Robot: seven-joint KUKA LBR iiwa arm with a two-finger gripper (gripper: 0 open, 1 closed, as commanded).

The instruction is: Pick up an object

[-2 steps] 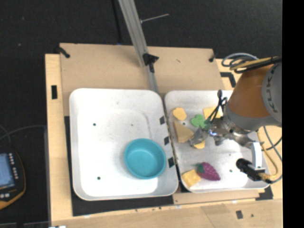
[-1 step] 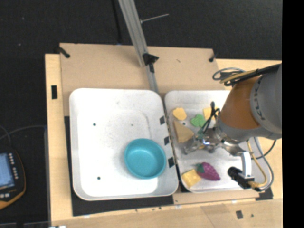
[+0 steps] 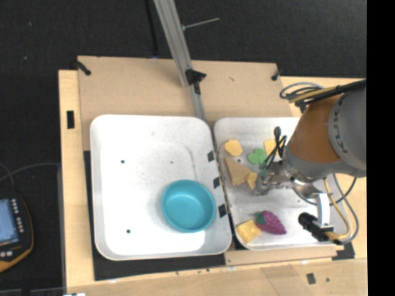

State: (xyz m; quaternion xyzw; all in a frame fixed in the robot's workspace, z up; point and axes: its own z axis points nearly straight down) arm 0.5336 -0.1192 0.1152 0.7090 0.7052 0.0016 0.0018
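Gripper low in the right bin, down among crowded small pieces; whether spread or pinched, impossible to tell.

Risk of nudging instead of lifting: tan wedge, green piece and yellow bits packed close at the tip, likely to slide or come up together. Little room near the dividing rim; more open floor toward the purple toy and yellow block. Blue bowl alone in the left bin, well apart.
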